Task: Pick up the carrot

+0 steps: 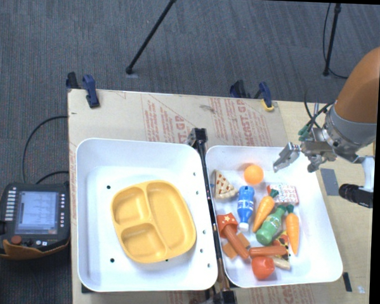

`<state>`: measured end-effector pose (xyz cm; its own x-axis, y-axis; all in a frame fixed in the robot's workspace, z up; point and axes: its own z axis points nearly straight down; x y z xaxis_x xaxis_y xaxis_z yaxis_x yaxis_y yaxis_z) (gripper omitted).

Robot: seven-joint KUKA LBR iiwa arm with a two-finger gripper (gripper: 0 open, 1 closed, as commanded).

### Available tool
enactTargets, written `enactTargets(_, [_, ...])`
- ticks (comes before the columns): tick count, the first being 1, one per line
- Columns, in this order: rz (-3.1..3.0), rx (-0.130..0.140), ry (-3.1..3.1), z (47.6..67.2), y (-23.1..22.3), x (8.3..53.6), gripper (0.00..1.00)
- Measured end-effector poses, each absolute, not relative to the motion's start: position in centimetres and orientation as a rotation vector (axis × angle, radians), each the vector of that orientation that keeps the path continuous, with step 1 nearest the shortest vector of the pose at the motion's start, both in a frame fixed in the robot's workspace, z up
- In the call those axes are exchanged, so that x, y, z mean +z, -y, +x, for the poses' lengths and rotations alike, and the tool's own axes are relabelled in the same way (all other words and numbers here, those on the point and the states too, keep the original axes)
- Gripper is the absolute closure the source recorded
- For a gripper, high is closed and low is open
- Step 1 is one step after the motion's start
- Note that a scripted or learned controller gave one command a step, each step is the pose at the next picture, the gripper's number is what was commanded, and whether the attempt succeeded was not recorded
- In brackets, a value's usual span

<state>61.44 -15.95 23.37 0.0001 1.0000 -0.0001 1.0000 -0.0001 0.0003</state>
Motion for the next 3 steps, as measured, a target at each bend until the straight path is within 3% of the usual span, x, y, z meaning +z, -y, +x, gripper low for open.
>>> enactTargets(1, [2.191,0.0,-2.253,62.7,14.5,10.0,0.0])
enactTargets(2, [2.249,-0.001,-2.196,55.6,19.5,8.7,0.0])
enactTargets(3, [2.014,0.002,-2.412,51.2,20.9,8.8,0.0])
